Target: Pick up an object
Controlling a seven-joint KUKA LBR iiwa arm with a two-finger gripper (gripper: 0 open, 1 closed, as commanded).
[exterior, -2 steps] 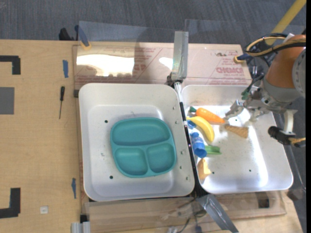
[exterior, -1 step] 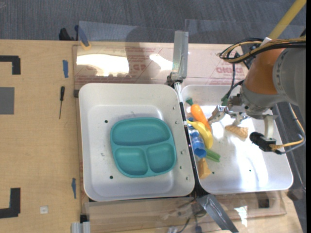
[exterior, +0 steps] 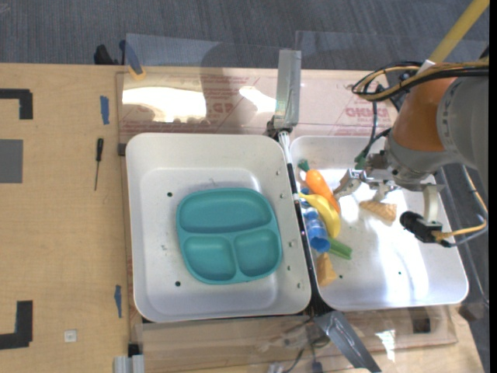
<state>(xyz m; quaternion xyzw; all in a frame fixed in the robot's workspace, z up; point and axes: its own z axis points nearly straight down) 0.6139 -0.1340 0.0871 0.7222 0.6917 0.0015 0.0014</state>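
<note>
Toys for picking lie bunched along the left wall of the right-hand bin (exterior: 435, 286), in the middle right of the frame: an orange carrot-like piece (exterior: 319, 185) at the top, a yellow banana (exterior: 326, 213) curving just below it and touching it, a blue piece (exterior: 316, 232) against the bin wall under the banana, a green stick (exterior: 339, 249) to its lower right, and a small tan piece (exterior: 326, 270) lowest in the row. A tan wedge (exterior: 379, 207) sits apart from that cluster, nearer the bin's centre. The gripper (exterior: 365, 183) hangs over this bin in the upper right of the frame, between the carrot-like piece and the wedge, its metal jaws spread apart with nothing between them. Above it the arm's orange band (exterior: 418, 121) shows beside the grey wrist, with black and yellow cables looping around. The left-hand bin (exterior: 147, 231), in the centre of the frame, carries a teal divided plate (exterior: 229, 235) with one long compartment and two smaller ones. On the wooden bench (exterior: 54, 231) at the far left lies a small screwdriver (exterior: 98, 162), well apart from both bins.
</note>
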